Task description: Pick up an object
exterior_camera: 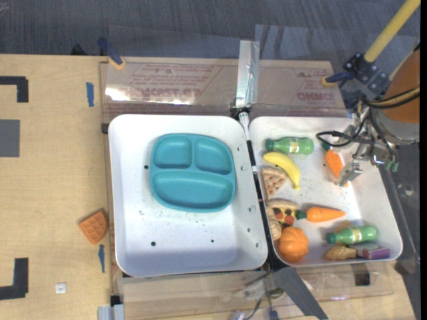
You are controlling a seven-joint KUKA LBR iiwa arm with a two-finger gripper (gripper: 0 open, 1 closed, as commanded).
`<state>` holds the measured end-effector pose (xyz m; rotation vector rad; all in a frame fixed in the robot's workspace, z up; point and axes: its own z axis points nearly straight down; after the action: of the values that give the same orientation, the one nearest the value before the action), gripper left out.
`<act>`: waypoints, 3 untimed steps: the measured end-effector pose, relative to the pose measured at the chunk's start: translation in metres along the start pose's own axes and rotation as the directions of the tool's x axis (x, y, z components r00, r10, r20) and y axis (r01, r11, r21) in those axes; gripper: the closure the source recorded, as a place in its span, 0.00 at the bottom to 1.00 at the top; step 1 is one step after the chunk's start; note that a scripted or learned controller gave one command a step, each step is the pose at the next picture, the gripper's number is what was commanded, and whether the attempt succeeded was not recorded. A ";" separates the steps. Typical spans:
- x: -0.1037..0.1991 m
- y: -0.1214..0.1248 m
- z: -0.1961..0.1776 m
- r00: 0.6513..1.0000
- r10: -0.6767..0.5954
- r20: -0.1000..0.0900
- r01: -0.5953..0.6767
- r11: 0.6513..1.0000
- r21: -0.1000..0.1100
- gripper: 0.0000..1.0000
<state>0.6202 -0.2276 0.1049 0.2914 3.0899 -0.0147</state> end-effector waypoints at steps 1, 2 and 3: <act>-0.013 0.010 0.017 0.999 0.022 -0.027 -0.022 1.000 -0.005 0.00; -0.017 0.012 0.003 1.000 0.019 -0.016 -0.019 1.000 -0.004 1.00; -0.012 0.041 0.017 0.998 -0.054 -0.030 0.053 0.999 -0.008 1.00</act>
<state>0.6398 -0.1898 0.0881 0.2105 3.1266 -0.0009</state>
